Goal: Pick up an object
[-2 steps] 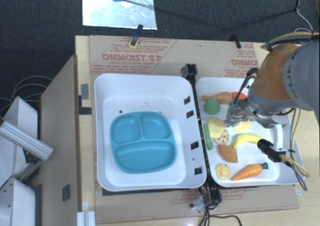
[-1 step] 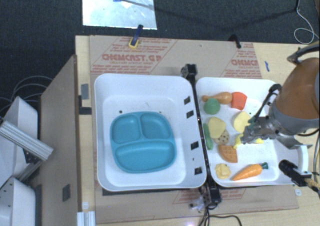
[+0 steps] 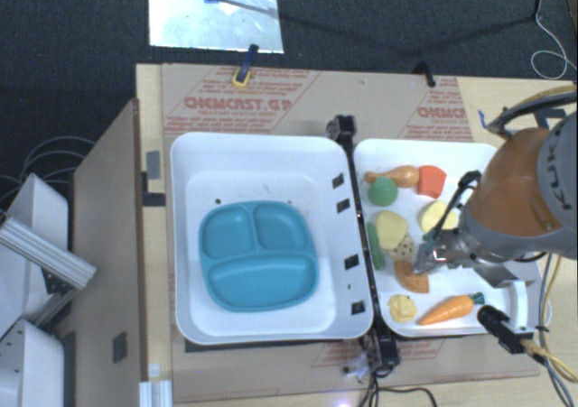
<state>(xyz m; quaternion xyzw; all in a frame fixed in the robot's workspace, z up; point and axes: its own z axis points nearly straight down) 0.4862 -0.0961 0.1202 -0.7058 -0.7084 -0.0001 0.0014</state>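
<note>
The right bin [image 3: 379, 154] holds several toy foods: a green ball [image 3: 383, 190], an orange-red piece [image 3: 431, 180], a tan drumstick shape [image 3: 403, 176], a pale yellow potato shape [image 3: 392, 229], a yellow piece [image 3: 434, 215], a brown-orange wedge [image 3: 414, 280], a small yellow lump [image 3: 402, 307] and a carrot [image 3: 446, 309]. My gripper [image 3: 424, 258] reaches in from the right and hangs low over the middle of this bin, just above the brown-orange wedge and beside the potato shape. The arm hides part of the bin's right side.
The left bin [image 3: 190, 216] carries a blue divided tray [image 3: 259, 254]. A black divider with clips [image 3: 355, 216] runs between the bins. The bench's cardboard top [image 3: 271, 103] stretches behind them, with a small yellow-blue item [image 3: 244, 71] near its back edge.
</note>
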